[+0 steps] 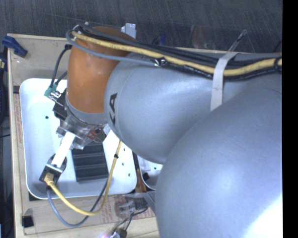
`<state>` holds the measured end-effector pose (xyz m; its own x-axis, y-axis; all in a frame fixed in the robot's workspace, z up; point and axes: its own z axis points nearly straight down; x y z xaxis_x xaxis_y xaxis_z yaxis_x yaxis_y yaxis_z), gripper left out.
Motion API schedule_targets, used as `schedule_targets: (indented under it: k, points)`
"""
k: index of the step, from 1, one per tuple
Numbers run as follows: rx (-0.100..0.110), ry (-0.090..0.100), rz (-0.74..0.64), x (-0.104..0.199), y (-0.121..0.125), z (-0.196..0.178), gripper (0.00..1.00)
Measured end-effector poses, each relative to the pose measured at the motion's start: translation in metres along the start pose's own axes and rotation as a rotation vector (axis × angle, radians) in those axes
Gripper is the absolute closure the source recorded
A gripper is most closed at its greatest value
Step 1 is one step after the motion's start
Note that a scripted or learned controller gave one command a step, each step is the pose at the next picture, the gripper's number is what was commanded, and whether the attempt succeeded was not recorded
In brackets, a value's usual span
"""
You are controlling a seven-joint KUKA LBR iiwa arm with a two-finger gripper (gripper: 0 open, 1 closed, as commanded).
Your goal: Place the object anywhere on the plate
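The grey arm with its orange band [89, 78] covers most of the view and reaches down into the left white bin [32, 133]. My gripper [75, 155] hangs low over that bin's near half. Its dark ribbed block and a white bar that ends in a small black and yellow piece are what I can make out. No object is visible at the gripper. A curved white edge [148, 178], possibly the plate's rim, peeks out under the arm at the right bin. The arm hides the rest of it.
A yellow cable [84, 209] loops from the gripper over the left bin's near rim onto the wooden bench. Blue clamps [12, 44] sit at the bench's far left corner. The arm hides the right bin.
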<state>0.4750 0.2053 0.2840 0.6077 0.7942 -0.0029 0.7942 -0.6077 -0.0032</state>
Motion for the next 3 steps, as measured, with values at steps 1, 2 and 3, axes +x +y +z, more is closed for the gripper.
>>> schedule_targets:
  k: [1,2,3]
  points:
    - [0.001,0.002,-0.078,0.012,-0.006,-0.040,1.00]
    - [-0.001,0.002,0.444,0.010,-0.007,0.025,1.00]
    - [-0.005,0.002,0.657,-0.060,0.048,0.007,1.00]
